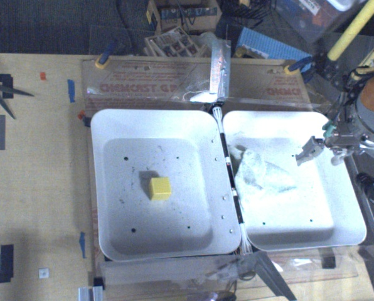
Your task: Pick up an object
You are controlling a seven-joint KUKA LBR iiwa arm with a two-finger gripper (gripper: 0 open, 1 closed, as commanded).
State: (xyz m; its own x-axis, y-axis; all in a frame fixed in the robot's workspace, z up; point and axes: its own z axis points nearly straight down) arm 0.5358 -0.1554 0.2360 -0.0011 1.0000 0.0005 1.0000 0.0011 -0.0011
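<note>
I'm seeing the pincer (322, 150) hanging spread apart over the right bin (337, 231), gripping nothing. The yellow block (160, 188) is sitting in the left bin (112, 130), while a crumpled clear wrapper (256, 171) is lying near the divider.

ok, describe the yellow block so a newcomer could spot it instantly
Two white bins sit side by side; take the left bin. The block lies near the middle of its floor. It is a small yellow cube, the only bright-coloured thing in either bin.
</note>
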